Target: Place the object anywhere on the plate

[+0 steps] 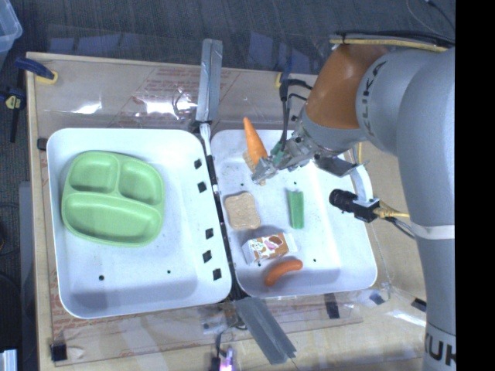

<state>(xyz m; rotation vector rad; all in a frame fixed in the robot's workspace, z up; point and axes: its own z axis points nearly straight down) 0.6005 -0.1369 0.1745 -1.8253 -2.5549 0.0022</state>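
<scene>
My tool (263, 171) sits at the carrot's (254, 143) near end, its grip state unclear to me, with the green plate (112, 198) well left.

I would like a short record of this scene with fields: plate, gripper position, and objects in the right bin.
plate: green divided plate in the left bin, nothing on it
gripper position: gripper low in the right bin, beside the carrot
objects in right bin: carrot, bread slice, green block, small packet, sausage
</scene>
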